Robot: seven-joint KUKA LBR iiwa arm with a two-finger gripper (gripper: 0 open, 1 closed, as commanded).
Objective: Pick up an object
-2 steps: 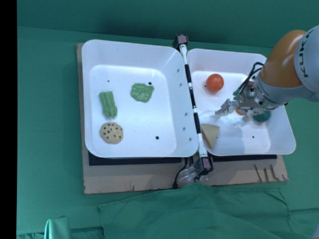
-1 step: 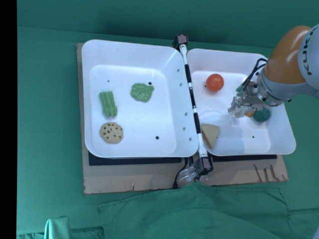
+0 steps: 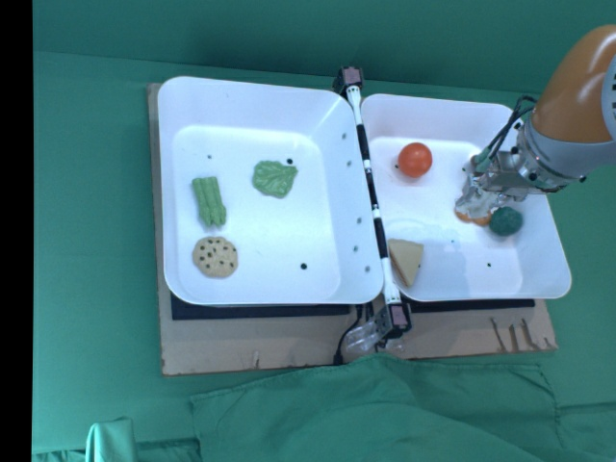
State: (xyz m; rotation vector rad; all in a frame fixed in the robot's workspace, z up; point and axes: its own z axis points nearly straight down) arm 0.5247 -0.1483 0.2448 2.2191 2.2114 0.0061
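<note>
While the grey arm [image 3: 587,85] with its orange band reaches in from the right of the camera view, its gripper [image 3: 474,203] hangs low over the right-hand part of the right bin [image 3: 539,277], directly above a small orange object [image 3: 472,217] that peeks out beneath the fingertips. Whether the fingers are apart or together I cannot tell, since the gripper body and its cables hide them from this slanted angle, and nothing is plainly seen between them. Just beside the gripper, toward the bin's right wall, lies a dark green rounded object [image 3: 505,221], close to the orange one and possibly touching it. A red tomato [image 3: 415,159] sits nearer the bin's upper left part, well apart from the gripper, and a tan wedge [image 3: 406,261] (it looks like a slice of cheese or bread) rests against the bin's lower left corner. The left bin [image 3: 183,104] holds a bundle of green asparagus [image 3: 209,201], a lettuce leaf [image 3: 274,178] to its right, and a chocolate-chip cookie [image 3: 215,257] below the asparagus, all three apart from each other. Both bins stand on a cardboard sheet [image 3: 289,349] over green cloth [image 3: 87,258].
</note>
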